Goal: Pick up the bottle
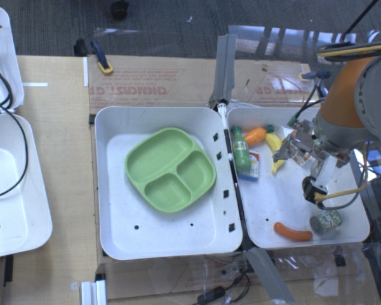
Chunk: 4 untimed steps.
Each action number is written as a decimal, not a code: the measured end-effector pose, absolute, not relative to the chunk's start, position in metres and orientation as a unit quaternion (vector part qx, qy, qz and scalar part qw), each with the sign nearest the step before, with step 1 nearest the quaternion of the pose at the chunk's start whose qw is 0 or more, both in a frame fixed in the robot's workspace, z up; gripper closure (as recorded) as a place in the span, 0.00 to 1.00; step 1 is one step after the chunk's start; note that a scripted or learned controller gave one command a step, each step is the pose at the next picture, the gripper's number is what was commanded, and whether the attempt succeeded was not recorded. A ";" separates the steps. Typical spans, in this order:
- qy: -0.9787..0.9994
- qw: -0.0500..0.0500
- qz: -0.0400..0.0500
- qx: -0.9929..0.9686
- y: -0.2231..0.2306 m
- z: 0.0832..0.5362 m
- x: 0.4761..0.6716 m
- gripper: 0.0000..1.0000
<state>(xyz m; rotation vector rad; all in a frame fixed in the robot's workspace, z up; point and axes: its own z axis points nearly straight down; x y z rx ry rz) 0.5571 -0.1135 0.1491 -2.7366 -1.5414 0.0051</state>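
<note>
Nearest us, a reddish-orange sausage-shaped piece (pixel 292 232) lies by the near wall of the right bin (pixel 270 202), and a crumpled greyish can (pixel 326 222) sits just beside it on its right. Farther back in that bin, along the left wall, lies the bottle (pixel 241 151). It rests on its side, partly over a small white-and-blue packet (pixel 253 169). An orange carrot-like piece (pixel 255 135) touches the bottle's far end, and a yellow piece (pixel 274 143) lies near the carrot, toward the gripper.

The left bin (pixel 114 196) holds 1 thing – a pale green plate (pixel 171 169) with 3 compartments, sitting a little askew near the middle. Both bins stand side by side on the tan worktop (pixel 146 81).

The bottle is green with a darker green cap pointing away from us and a lighter band round its body. It lies free, apart from the gripper.

The gripper (pixel 289 148) hangs over the far middle of the right bin, to the right of the bottle and near the yellow piece – we cannot tell whether it is released or clenched, since the wrist hardware crowds it. The arm (pixel 346 100) covers the bin's far right corner. The can is blurred, and the packet's print is too small to read.
</note>
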 end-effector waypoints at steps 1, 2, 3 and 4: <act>-0.424 0.001 0.003 -0.906 -0.161 0.108 0.531 0.00; -0.365 0.001 0.002 -0.931 -0.116 0.145 0.522 0.00; -0.349 0.001 0.003 -0.937 -0.102 0.127 0.508 0.00; -0.348 0.000 0.002 -0.937 -0.106 0.164 0.561 0.00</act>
